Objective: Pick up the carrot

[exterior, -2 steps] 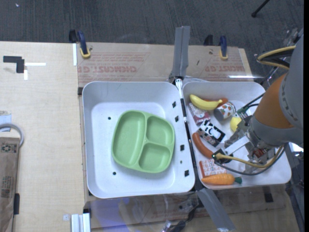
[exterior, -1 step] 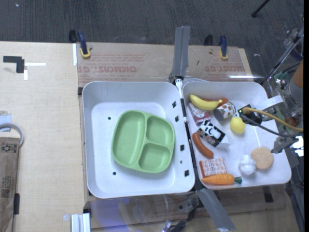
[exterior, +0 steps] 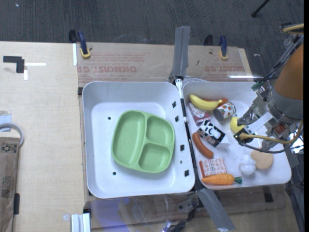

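Carrot (exterior: 221,179) lies flat along the front edge of the right bin (exterior: 227,88), close to its front left corner. Its green stub points right, and a red-and-white carton (exterior: 213,166) sits just behind it.

Starting from the left, a brown paper bag (exterior: 7,168) sits at the left edge of the bench (exterior: 43,120). The left bin (exterior: 96,178) holds a green divided plate (exterior: 143,141) about in its middle.

Across the divide, near the right bin's left edge, a red sausage (exterior: 203,145) lies at a slant, with a black-and-white packet (exterior: 212,133) touching its upper side. A banana (exterior: 205,102) curves near the back left corner, and a small red-and-white can (exterior: 225,111) stands at its right tip. Further right, a white lump (exterior: 247,166) and a tan, rounded piece (exterior: 262,159) sit side by side near the front right corner.

The arm (exterior: 289,88) hangs over the bin's right edge, well apart from the carrot. Whether its grip is released or clenched I cannot tell from here.
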You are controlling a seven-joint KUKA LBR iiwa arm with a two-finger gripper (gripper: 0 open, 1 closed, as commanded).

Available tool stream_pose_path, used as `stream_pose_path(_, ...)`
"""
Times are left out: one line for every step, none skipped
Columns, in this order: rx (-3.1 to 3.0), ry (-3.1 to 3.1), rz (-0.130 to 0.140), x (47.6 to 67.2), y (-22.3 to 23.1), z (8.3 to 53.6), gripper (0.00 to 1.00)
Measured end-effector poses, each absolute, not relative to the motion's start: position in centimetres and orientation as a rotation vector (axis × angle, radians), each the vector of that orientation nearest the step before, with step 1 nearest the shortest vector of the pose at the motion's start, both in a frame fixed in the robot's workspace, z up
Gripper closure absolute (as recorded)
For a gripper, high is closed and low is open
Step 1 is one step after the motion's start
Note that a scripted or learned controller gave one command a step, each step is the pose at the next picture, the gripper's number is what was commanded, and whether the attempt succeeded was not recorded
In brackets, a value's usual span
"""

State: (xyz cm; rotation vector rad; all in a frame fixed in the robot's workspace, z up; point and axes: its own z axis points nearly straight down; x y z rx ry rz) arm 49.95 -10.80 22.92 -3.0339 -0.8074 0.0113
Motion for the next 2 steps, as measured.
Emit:
stream_pose_path(-3.099, -0.504, 0.009, 47.7, -5.1, 19.0, 0.0)
stream_pose_path(-3.125, -0.32, 0.005, 47.8, -0.5, 19.1, 0.0)
